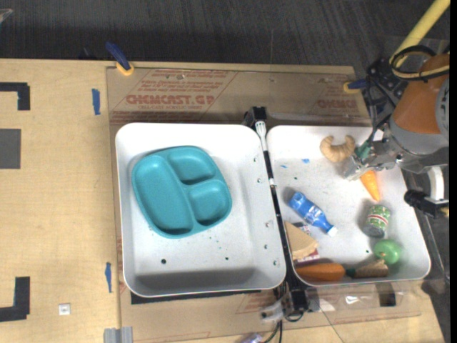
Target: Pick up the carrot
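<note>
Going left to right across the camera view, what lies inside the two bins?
Blue divided plate in the left bin → blue bottle in the right bin → tan ginger-like piece → carrot, just below the tool → green apple.

Robotics laboratory test cell, viewed from above.

The setting is identified by a purpose-built rig rather than domestic furniture. A plywood tabletop (57, 191) carries black tape markers (16, 95) and blue tape tabs (96, 101). A cardboard sheet (186, 91) printed with a supplier name is fixed to it by clamps (120, 58). Two shallow white bins, the left bin (143, 263) and the right bin (414, 213), sit side by side on the sheet, joined by a black bracket (258, 116). The grey industrial arm with an orange band (418, 113) and exposed cabling (382, 84) enters from the right. Dark carpet (214, 13) lies beyond the tabletop. The bins hold toy props: a teal divided plate (180, 189) and plastic food items (385, 251).
</note>
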Controlling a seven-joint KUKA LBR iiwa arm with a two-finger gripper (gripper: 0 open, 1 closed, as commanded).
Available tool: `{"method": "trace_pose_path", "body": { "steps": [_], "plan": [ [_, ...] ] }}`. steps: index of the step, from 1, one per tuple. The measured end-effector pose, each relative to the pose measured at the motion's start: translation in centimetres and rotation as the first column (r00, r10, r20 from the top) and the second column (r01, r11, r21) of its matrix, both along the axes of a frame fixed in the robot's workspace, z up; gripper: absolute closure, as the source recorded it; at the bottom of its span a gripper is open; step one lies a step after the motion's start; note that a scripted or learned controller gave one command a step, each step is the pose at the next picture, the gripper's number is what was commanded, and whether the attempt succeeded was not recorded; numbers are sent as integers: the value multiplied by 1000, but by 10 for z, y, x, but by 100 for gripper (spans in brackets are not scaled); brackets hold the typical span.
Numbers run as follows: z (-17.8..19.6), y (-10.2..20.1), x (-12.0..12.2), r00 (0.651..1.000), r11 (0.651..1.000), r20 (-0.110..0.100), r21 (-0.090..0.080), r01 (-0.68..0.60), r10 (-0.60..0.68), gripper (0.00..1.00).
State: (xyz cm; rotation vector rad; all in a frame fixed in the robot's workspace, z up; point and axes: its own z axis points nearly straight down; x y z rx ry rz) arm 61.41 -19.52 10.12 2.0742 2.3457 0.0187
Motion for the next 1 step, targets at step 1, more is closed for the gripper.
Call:
{"method": "trace_pose_path", "body": {
  "steps": [1],
  "plan": [
    [10, 59, -13, 999, 999, -16, 1, 33, -33, 100]
  ]
}}
